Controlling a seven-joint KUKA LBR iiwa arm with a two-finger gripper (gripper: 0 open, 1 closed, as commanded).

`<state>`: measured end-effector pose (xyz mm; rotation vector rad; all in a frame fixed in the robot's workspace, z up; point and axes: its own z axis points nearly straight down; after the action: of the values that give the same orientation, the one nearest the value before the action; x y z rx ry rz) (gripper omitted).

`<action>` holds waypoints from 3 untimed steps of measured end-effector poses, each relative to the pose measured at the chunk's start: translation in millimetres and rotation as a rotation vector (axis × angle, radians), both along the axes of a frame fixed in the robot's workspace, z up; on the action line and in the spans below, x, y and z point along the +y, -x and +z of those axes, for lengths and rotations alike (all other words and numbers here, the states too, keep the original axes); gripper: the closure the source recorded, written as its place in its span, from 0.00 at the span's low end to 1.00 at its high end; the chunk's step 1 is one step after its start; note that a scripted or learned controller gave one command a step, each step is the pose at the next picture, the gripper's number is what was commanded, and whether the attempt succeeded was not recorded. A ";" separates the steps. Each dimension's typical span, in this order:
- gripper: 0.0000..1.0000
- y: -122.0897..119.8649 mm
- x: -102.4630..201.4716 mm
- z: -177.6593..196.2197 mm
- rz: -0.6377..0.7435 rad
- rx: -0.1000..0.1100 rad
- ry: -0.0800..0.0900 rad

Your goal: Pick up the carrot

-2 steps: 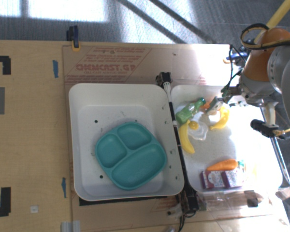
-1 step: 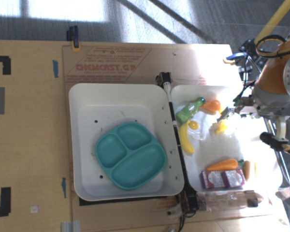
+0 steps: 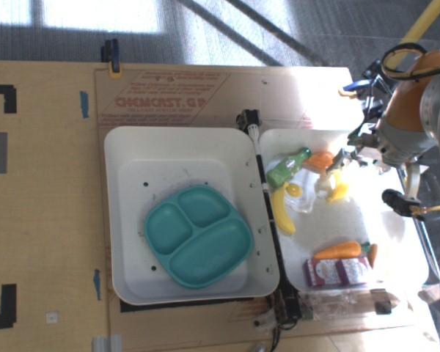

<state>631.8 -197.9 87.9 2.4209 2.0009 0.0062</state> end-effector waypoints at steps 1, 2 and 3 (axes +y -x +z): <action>0.00 -0.2 22.7 -0.5 -0.032 0.002 0.002; 0.00 63.0 0.9 1.6 -0.106 -0.002 -0.002; 0.00 -35.3 -2.4 0.2 -0.312 0.030 -0.015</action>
<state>667.1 -200.3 88.1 2.7281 1.6151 -0.0152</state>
